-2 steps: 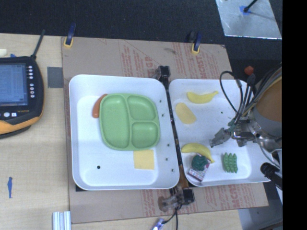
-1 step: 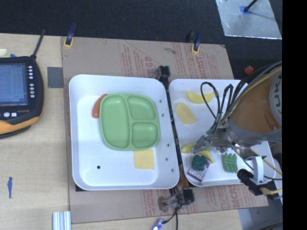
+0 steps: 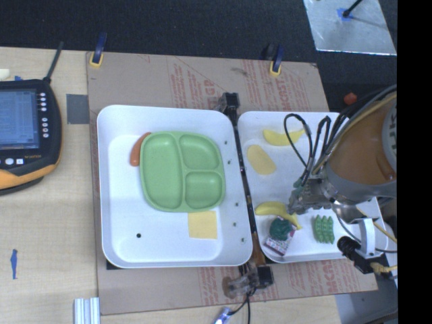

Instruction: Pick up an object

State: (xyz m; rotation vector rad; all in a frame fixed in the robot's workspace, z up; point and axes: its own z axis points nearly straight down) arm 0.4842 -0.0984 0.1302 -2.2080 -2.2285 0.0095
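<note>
My gripper (image 3: 302,201) hangs low over the right bin (image 3: 251,128); I cannot tell how it is set. Far to its left, in the left bin (image 3: 108,181), lie the green divided plate (image 3: 182,171) and a yellow square slice (image 3: 203,225). A banana (image 3: 273,210) lies just beside my gripper, a green-topped packet (image 3: 279,233) just below it.

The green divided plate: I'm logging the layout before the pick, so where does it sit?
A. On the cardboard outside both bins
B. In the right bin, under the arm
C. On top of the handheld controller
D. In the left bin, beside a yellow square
D: the green divided plate lies inside the left bin, with the yellow square just below it in the view.
</note>
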